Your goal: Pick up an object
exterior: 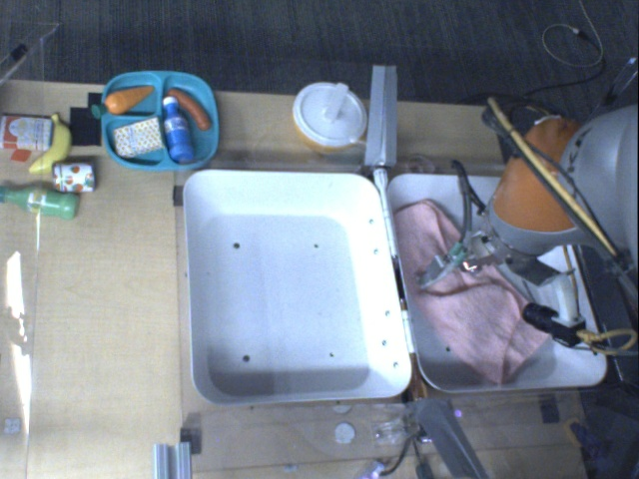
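One candidate object: pink cloth lying in the right bin, at 3 o'clock on the tabletop. Claw down on the cloth's upper part; open or closed, can't tell. Nothing lifted, so the pick is judged pending. No legible labels.

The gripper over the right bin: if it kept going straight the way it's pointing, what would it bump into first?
Most likely the pink cloth. The gripper points down and toward the left over the right bin, and the cloth lies directly under its tip. From this single slanted view, I can't tell whether it already touches the cloth.
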Robot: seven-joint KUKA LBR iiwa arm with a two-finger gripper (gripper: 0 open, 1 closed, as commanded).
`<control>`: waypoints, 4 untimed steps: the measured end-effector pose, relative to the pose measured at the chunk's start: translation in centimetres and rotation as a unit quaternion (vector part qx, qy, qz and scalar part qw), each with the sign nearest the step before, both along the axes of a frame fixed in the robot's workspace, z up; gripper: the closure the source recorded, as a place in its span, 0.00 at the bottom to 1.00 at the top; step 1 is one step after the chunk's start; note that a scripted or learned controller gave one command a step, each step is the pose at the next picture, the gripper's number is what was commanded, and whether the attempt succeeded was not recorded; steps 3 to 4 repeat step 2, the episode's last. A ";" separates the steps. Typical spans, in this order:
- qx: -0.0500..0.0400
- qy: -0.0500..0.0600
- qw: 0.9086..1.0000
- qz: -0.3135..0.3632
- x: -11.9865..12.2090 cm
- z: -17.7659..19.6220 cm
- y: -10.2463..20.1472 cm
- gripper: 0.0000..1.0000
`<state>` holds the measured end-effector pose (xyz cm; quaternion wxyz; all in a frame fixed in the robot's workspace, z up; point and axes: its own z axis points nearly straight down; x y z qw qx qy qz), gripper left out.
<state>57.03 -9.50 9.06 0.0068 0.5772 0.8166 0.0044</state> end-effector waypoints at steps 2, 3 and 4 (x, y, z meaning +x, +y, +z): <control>-0.001 0.005 0.997 0.079 5.8 12.3 2.0 1.00; -0.001 0.005 0.997 0.079 5.8 12.3 2.0 1.00; -0.001 0.005 0.997 0.079 5.8 12.3 2.0 1.00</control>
